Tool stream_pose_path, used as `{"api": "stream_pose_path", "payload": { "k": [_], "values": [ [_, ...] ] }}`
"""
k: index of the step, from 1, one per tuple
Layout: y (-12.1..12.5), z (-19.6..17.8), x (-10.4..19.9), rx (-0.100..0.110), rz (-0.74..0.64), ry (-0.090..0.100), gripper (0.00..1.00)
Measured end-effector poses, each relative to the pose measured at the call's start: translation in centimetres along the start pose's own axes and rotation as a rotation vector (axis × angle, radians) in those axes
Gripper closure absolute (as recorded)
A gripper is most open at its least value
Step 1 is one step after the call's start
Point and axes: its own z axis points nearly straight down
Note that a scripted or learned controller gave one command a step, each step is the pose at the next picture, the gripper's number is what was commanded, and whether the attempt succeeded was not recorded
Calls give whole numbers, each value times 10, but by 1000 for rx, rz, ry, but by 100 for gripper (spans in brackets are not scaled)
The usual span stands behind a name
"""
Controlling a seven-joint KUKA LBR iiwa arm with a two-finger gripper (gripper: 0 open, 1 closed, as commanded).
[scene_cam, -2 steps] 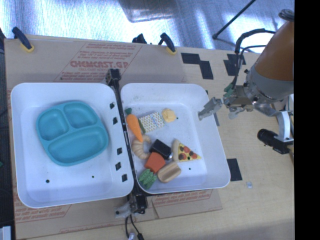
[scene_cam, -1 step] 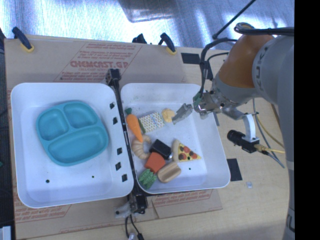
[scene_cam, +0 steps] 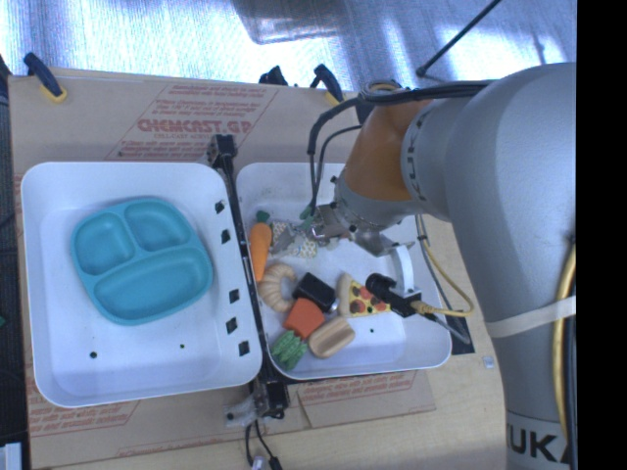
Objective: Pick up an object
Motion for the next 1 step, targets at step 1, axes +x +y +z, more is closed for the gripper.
{"api": "stream_pose_path", "payload": {
  "k": [1],
  "values": [
    [0, -11, 0, 1, -4, 0, 100]
  ]
}}
